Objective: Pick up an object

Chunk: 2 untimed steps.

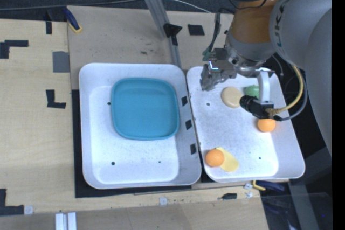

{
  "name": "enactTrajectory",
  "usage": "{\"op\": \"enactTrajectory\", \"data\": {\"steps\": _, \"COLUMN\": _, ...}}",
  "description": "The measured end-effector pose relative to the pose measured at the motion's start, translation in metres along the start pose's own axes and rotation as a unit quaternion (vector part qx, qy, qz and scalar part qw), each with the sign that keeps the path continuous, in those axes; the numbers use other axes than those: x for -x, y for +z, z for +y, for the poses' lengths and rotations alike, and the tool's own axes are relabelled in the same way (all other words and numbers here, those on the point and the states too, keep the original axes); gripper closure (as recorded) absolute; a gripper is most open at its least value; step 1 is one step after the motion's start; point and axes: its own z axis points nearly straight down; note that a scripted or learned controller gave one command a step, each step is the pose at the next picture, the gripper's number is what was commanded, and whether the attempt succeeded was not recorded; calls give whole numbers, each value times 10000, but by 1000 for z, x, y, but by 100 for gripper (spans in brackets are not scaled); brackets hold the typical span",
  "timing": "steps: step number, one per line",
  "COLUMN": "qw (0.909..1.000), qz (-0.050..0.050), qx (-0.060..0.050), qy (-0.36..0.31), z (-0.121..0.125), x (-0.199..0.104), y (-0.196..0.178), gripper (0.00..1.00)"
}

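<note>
Camera view shows me my gripper [211, 78] low in the right bin [285, 167] with nothing in it, and I think I must next reach the cream round thing [232, 97] just beside it

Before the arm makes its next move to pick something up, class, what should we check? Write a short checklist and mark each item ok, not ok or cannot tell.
1. Objects to pick lie in the right bin: ok. An orange ball, a second orange ball and a beige disc are there.
2. Gripper is over the right bin: ok, near its upper left corner.
3. Gripper already holds something: cannot tell.
4. Gripper is directly above a target: not ok; the beige disc lies beside it.
5. Left bin holds a blue plate, away from the arm: ok.
</note>
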Motion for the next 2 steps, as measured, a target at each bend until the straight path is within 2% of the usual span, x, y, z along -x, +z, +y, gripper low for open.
{"op": "enactTrajectory", "data": {"steps": 1, "qw": 10000, "qz": -2, "qx": -10, "qy": 3, "z": 13, "x": -53, "y": 19, "gripper": 100}}
{"op": "enactTrajectory", "data": {"steps": 2, "qw": 10000, "qz": -2, "qx": -1, "qy": 4, "z": 35, "x": -97, "y": 18, "gripper": 100}}
